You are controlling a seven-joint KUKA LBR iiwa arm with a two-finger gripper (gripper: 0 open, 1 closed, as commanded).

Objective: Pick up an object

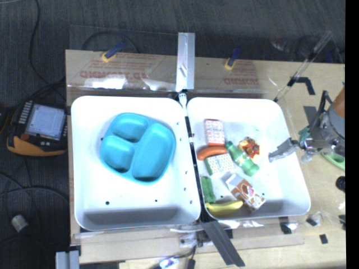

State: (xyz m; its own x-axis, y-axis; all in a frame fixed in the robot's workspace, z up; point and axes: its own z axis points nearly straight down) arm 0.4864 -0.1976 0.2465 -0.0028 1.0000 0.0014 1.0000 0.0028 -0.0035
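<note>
Claw (280, 150) poised at the right bin's right rim, nothing in it that I can make out.

Toy groceries sit heaped in the right bin (269, 108): a pink carton (214, 131) at the far end, an orange sausage (212, 151) touching a green-edged packet (220, 162), a green bottle (242, 160) beside a red-and-yellow toy (249, 147), a small juice box (247, 193) and a banana (224, 207) against the near wall. The left bin (84, 206) carries a blue divided tray (137, 146). From here I cannot tell whether the claw is spread or closed; it hangs apart from every item. The pile is my worry: things touch, so a descent could land between two, shove them aside and close on air. The banana by the wall leaves little room too.
</note>
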